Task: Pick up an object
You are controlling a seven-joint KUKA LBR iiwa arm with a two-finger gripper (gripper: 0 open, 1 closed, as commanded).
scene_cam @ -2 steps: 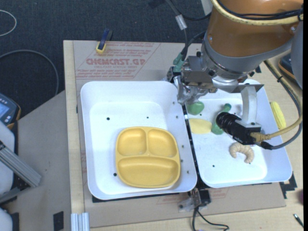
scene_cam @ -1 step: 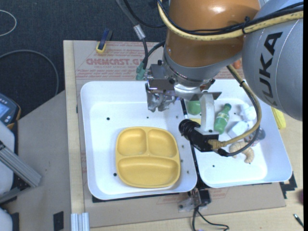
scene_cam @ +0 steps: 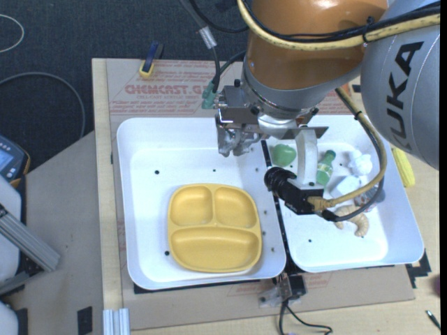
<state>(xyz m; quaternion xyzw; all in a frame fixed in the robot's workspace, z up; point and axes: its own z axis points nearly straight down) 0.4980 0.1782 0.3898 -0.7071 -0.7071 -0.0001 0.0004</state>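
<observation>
One yellow divided plate (scene_cam: pixel 213 227) lies in the left bin (scene_cam: pixel 140 187); the gripper (scene_cam: pixel 234 145) hangs above that bin's far edge — finger state can't be told

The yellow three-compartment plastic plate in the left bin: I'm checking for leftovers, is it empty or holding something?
Empty. The yellow three-compartment plastic plate lies flat, right side up, with all three wells bare.
</observation>
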